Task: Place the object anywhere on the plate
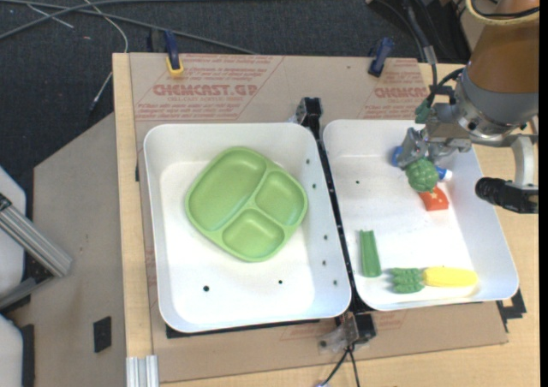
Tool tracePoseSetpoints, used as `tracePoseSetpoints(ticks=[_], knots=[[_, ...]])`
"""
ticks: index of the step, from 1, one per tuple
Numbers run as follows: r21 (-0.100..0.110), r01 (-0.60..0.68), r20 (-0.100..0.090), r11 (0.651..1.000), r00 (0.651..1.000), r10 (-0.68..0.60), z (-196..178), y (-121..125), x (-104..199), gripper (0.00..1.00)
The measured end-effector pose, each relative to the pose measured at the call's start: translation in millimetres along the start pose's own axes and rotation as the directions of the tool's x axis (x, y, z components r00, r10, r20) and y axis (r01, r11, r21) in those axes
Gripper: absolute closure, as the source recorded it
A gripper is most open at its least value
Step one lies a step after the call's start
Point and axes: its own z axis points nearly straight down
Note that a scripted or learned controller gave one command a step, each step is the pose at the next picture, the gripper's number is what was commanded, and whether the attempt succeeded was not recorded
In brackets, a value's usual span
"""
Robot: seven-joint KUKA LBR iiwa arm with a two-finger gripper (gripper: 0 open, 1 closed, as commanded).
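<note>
Your table [257, 77], a brown cardboard-covered surface across the middle of the frame, carries two shallow white plastic bins side by side. The left bin [171, 291] holds the light green three-compartment plastic plate [247, 203], lying at a slant near its centre with nothing on it. The right bin [488, 240] holds the loose pieces, and the grey arm with the orange band [505, 51] reaches down into its upper part from the upper right of the frame. The end effector [425, 152] sits low over a green knobbly broccoli-like toy [422, 175], which looks touching or just under it; whether it grips that toy or is spread apart cannot be told from this angle. Just below lies a small orange-red block [436, 199], with a blue piece [402, 155] beside the end effector at the left. Lower in the same bin are a green stick [369, 253], another green lumpy toy [408, 280] and a yellow corn-like piece [450, 276]. Your risk, as I judge it: the crowded cluster may leave the grip shallow, so the toy slips during the carry over the divider between bins, or the orange-red block gets nudged.
</note>
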Motion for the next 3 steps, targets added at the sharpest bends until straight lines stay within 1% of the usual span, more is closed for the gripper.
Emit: tracePoseSetpoints(ticks=[1,2,3], knots=[[0.001,0.0,0.0,1.0,1.0,0.0,-1,11,54,1.0],[0.005,-0.001,0.0,1.0,1.0,0.001,19,25,105,1.0],[0.001,-0.001,0.0,1.0,1.0,0.001,19,41,159,1.0]])
